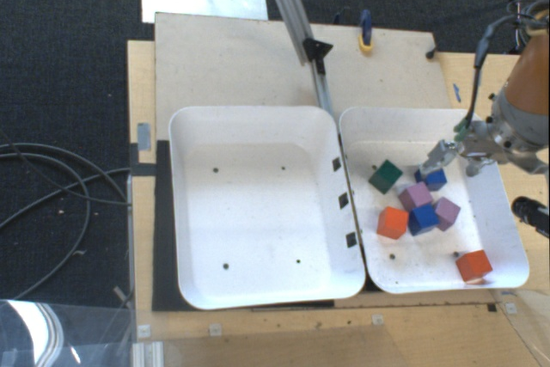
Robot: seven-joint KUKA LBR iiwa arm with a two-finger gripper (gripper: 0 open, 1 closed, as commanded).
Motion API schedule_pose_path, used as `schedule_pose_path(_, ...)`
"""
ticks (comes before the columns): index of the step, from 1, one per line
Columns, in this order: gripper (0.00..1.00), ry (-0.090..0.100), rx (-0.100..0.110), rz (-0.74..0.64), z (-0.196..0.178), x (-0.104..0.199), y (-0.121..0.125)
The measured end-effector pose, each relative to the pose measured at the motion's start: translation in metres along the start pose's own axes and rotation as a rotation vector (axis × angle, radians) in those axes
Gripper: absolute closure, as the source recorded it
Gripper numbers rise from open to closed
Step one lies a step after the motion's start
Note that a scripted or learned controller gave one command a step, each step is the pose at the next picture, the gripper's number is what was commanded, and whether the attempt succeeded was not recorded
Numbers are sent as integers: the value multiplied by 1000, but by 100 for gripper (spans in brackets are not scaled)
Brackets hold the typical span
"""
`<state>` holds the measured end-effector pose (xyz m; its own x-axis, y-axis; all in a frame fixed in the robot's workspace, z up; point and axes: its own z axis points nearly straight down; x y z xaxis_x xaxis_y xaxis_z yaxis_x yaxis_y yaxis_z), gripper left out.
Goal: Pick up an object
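Note:
Several coloured blocks lie in the right bin (400, 137): a green one (386, 176), a small blue one (435, 180), two purple ones (417, 195) (447, 212), a second blue one (423, 221), an orange one (393, 223), and another orange one (473, 265) near the front corner. My gripper (455, 161) hangs over the right bin's right half, just above and behind the small blue block. Its fingers (437, 155) stand open and spread apart with nothing between them.
The left bin (258, 110) stands beside the right one, sharing a middle wall. A slanted metal pole (292, 4) crosses the back of the bench. A blue and yellow clamp (366, 34) sits at the bench's far edge. Black cables (51, 185) lie on the floor at left.

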<state>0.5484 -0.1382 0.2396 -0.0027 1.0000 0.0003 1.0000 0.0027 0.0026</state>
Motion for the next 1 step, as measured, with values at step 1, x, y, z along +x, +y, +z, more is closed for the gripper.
schedule_pose_path(1, 0, 3, -1, 2, 148, -32, 24)
